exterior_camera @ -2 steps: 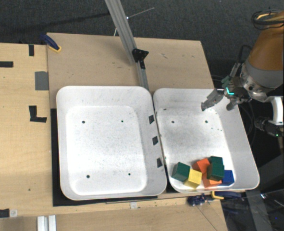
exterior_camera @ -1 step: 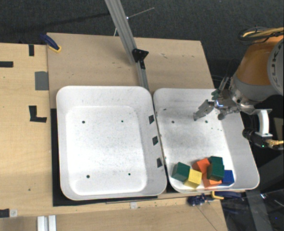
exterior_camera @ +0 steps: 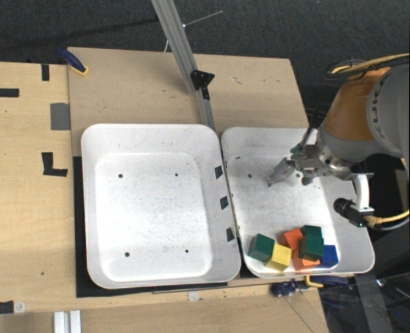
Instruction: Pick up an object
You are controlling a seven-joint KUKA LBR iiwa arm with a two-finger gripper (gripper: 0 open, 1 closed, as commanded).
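Note:
Several coloured blocks lie clustered in the near corner of the right bin (exterior_camera: 260, 151): a green block (exterior_camera: 261, 247), a yellow one (exterior_camera: 281, 256), an orange one (exterior_camera: 293, 238), a dark green one (exterior_camera: 312, 241) and a blue one (exterior_camera: 329, 256). My gripper (exterior_camera: 291, 176) hangs over the middle of that bin, well behind the blocks. It is open, its fingers spread apart with nothing between them. The grey arm with its orange band (exterior_camera: 350, 113) reaches in from the right.
The left bin (exterior_camera: 94, 186) sits beside the right one, with black clips along the shared rim. A slanted metal pole (exterior_camera: 180, 40) comes down to the bins' far edge. A blue and yellow clamp (exterior_camera: 73, 61) lies on the bench at the back left.

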